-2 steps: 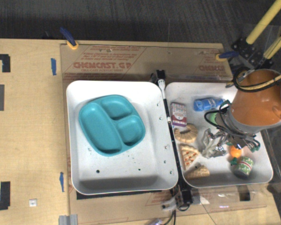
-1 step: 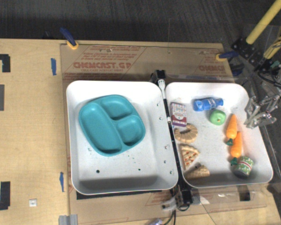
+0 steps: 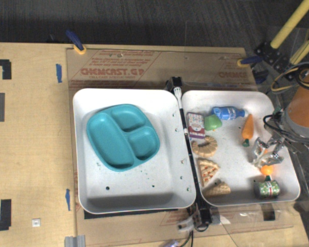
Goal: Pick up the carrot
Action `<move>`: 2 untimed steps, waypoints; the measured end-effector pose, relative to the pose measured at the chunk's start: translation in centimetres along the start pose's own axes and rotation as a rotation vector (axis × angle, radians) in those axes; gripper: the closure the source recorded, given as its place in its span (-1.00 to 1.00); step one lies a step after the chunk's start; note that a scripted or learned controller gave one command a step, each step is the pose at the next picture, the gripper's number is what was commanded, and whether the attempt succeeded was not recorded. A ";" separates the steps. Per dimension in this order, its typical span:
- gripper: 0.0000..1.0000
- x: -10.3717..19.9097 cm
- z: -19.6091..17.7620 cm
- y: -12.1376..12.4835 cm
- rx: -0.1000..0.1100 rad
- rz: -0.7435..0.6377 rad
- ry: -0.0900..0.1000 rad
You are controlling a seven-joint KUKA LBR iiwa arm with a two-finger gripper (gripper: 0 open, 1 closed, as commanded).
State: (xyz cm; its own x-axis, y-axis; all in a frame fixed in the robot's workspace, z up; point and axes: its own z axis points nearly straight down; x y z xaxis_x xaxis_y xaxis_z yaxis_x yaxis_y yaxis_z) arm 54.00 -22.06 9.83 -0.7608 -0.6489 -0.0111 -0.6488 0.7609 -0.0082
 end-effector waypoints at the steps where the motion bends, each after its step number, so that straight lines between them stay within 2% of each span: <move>1: -1.00 -0.9 0.1 0.7 -0.013 -0.008 -0.011; 2: -1.00 -6.5 1.2 -5.4 -0.003 0.184 0.001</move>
State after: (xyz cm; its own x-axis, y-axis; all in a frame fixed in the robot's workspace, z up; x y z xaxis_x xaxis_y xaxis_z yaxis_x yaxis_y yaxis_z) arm 62.47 -21.93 8.79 -0.8665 -0.4991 -0.0115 -0.4991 0.8665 -0.0033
